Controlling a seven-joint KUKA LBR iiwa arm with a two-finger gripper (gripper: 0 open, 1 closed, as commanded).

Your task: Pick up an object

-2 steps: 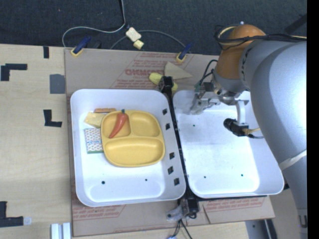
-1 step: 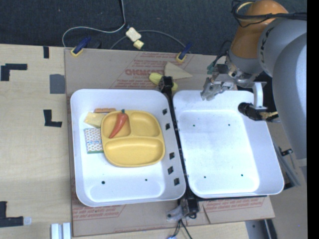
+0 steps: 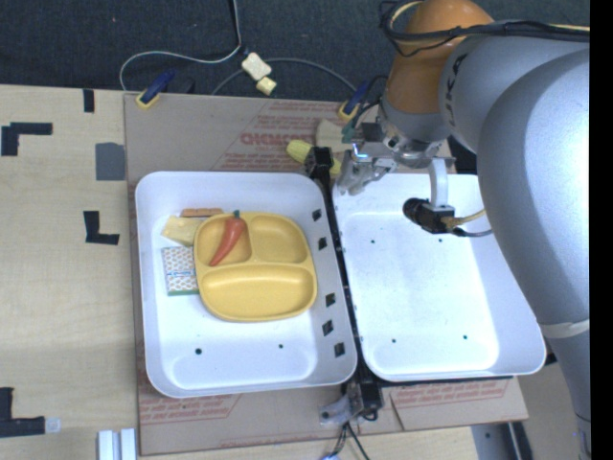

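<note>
Whether the jaws (image 3: 369,172) are spread or closed I cannot tell; they hang at the far edge of the right white bin (image 3: 431,343), well apart from anything to pick. The candidates sit left: a red chilli pepper (image 3: 228,240) on a yellow divided plastic plate (image 3: 263,286), in the left white bin (image 3: 235,367). Cardboard covers the wooden surface (image 3: 57,305).

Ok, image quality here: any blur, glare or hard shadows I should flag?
Camera view: light is even and soft, with no hard shadows in the left bin; the yellow plate and red pepper read sharp; the arm looms large and slightly soft at right.
</note>
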